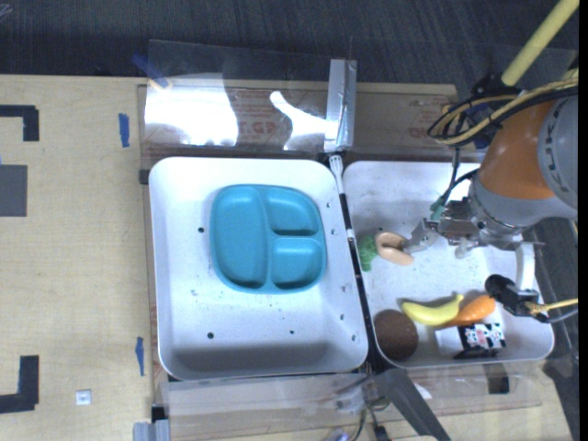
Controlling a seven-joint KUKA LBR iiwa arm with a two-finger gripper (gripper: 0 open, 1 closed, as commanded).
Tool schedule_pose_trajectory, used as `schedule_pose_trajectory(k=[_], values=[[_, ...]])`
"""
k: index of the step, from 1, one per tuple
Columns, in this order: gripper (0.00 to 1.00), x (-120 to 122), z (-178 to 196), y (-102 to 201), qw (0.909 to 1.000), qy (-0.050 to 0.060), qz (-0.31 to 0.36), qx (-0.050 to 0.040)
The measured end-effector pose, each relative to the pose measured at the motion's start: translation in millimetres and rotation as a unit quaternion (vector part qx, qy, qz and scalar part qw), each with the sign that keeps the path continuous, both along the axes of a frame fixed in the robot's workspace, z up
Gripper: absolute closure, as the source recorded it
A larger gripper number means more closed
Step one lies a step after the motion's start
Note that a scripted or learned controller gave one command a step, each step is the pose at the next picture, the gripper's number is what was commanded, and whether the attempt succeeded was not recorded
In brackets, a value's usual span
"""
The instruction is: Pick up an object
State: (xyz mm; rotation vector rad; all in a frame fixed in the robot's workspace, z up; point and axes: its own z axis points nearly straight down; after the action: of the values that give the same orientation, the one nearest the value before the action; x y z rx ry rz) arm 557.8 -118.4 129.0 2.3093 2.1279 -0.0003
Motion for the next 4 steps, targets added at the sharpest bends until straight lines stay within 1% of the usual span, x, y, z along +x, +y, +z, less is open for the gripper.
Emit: schedule_pose_trajectory(k=[1,2,3,4], values=[[0.00,-74,-38,13,0.9960,-0.007,0.089,-0.0006],[0.00,-35,58,40,0.9998,-0.003,0.022,0.0006],[0.00,-74,-32,-4,0.9943,-0.006,0.106,-0.0005],[1.00,-73,-20,-3,0.9943,-0.008,0.106,0.0014]])
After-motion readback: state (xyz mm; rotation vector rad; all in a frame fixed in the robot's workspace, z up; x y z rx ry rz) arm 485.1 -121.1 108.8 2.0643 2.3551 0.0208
